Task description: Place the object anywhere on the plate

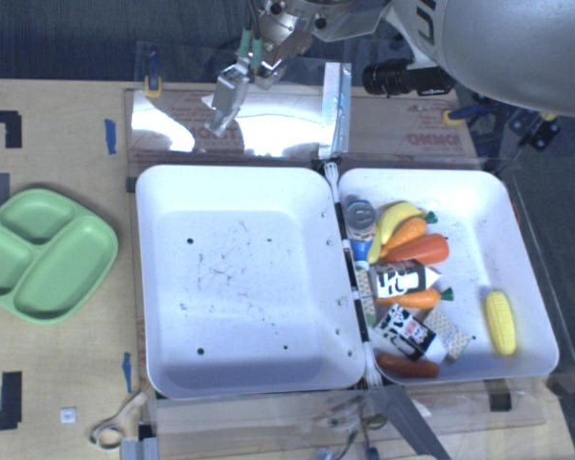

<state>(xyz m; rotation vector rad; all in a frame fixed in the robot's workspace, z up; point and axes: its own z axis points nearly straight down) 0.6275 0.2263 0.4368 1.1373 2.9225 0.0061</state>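
Arm enters from upper right; gripper [232,99] hangs above the far edge of the bench [77,123], beyond the left bin [163,209] and over a shiny foil-like sheet [268,127]. Fingers state — cannot tell; nothing visibly between them.

Green divided plate [43,254] lies on the bench, left of the left bin, apart from it.

Right bin [479,199] holds a cluster along its left wall: banana [395,220], carrot [420,249], small can [360,216], black-and-white cartons [405,305]. Corn cob [499,321] lies apart — near the right wall.
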